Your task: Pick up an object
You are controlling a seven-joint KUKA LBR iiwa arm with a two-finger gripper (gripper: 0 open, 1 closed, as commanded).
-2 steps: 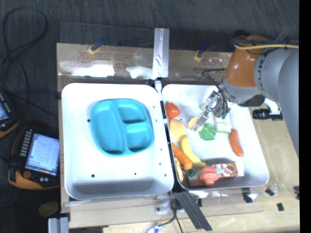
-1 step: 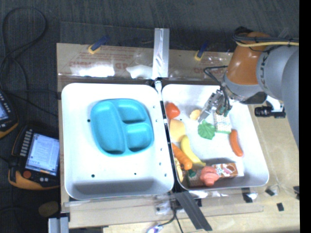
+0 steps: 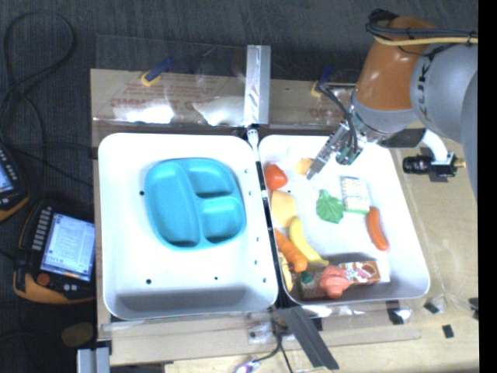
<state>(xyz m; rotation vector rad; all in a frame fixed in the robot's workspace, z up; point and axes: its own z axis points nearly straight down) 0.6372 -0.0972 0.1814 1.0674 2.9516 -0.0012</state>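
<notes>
The arm (image 3: 423, 68) reaches in from the upper right of the frame, its orange band above the wrist, and its gripper (image 3: 322, 162) hangs over the upper left part of the right bin (image 3: 404, 200). The jaws slant down and to the left; whether they are open or closed cannot be told, and nothing can be seen between them. Just beside the tip lies a small yellow-orange piece (image 3: 305, 165), too small to name.

The right bin holds toy foods. A red tomato (image 3: 275, 176) lies near the bin's upper left wall. Below it a pale yellow rounded fruit (image 3: 283, 205) rests, and below that a banana (image 3: 303, 241), long axis running from upper left to lower right. An orange carrot (image 3: 288, 252) lies beside the banana on its left, slanted the same way. A green leafy piece (image 3: 329, 207) sits in the middle, with a small white and green box (image 3: 355, 194) just to its right. An orange-red sausage (image 3: 377, 228) lies near the right wall, nearly upright in the frame. A pink rounded item (image 3: 334, 280) and a printed packet (image 3: 361, 271) lie along the lower wall.

The left bin (image 3: 124, 270) holds a blue divided tray (image 3: 196, 201) with three compartments.
</notes>
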